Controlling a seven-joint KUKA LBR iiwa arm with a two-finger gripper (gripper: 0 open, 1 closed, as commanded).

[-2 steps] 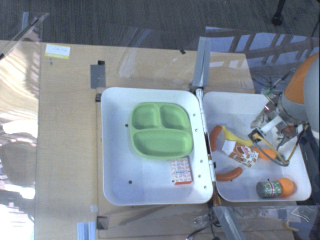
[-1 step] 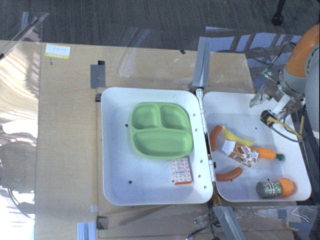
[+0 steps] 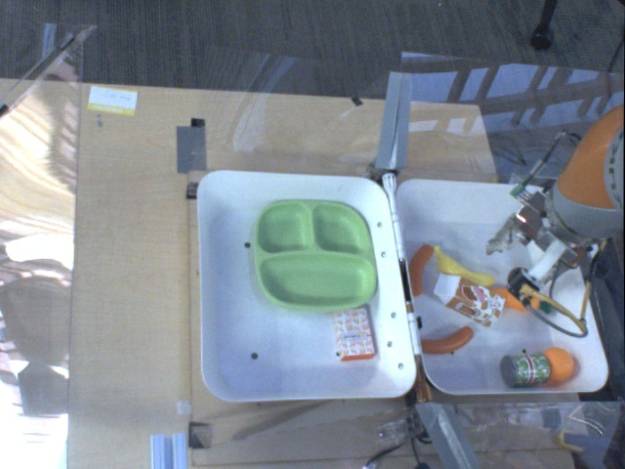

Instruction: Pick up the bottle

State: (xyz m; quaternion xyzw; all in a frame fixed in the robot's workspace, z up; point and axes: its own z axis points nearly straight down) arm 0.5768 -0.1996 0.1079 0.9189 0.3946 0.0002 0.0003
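We judge the pick as barely begun. The bottle, a small orange-and-white one as far as we can tell, lies on its side near the middle of the right bin, untouched, touching a banana above it and a carrot to its right. A sausage lies to its left and another one below it. A can and an orange sit near the bin's lower right corner.

The gripper hangs at the right side of that bin, near the carrot's end and beside the bottle rather than over it. We cannot tell its state, because its tip is lost among cables.

Left to do: centre over the bottle, descend, grasp and lift. The left bin bears a green tray and a small packet, neither involved.
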